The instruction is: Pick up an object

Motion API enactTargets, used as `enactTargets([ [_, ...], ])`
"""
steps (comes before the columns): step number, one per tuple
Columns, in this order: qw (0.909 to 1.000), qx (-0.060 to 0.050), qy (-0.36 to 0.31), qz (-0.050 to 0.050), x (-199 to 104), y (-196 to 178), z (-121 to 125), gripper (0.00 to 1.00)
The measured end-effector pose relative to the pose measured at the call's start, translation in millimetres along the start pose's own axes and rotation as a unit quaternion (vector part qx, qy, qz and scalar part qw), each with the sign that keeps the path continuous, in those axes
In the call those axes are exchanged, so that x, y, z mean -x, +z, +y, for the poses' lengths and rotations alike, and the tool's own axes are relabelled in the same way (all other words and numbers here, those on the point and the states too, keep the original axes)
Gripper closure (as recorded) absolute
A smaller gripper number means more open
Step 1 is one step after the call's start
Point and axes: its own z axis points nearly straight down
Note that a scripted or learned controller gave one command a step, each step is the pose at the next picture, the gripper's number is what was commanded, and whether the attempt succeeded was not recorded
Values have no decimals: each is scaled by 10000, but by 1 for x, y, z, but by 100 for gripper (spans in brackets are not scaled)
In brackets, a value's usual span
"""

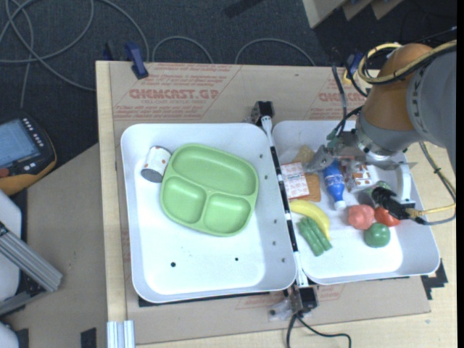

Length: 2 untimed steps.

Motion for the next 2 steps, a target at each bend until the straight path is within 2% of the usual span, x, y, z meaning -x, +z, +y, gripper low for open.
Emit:
enactTargets([
  [1,10000,10,-2,-3,0,-10,1,100],
  [2,10000,8,0,-2,0,-10,1,0],
])
